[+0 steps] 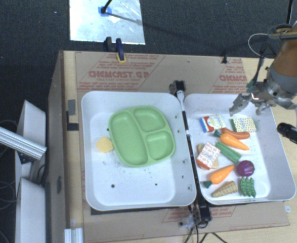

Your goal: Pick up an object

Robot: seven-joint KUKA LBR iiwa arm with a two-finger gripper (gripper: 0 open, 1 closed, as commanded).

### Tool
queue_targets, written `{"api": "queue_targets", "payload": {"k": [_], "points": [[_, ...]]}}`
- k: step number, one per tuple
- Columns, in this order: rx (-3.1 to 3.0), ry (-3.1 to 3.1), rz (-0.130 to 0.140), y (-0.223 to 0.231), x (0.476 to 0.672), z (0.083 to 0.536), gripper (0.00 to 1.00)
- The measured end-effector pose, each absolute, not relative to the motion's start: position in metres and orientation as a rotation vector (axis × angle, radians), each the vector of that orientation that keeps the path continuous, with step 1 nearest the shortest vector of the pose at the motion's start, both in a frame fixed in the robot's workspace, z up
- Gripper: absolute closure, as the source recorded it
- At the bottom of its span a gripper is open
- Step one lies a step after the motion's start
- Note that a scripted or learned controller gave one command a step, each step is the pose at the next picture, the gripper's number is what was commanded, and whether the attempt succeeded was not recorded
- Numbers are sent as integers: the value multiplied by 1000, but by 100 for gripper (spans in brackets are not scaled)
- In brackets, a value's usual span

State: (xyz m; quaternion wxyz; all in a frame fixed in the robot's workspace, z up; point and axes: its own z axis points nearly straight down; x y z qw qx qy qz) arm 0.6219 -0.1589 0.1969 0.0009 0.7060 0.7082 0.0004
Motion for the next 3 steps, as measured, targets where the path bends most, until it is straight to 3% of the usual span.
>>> {"api": "queue_targets", "payload": {"k": [1,2,3], "points": [[2219,2221,1,-181,589,84,0],[2215,2221,3,-181,590,95,100],[2211,2227,10,-69,632,187,100]]}}
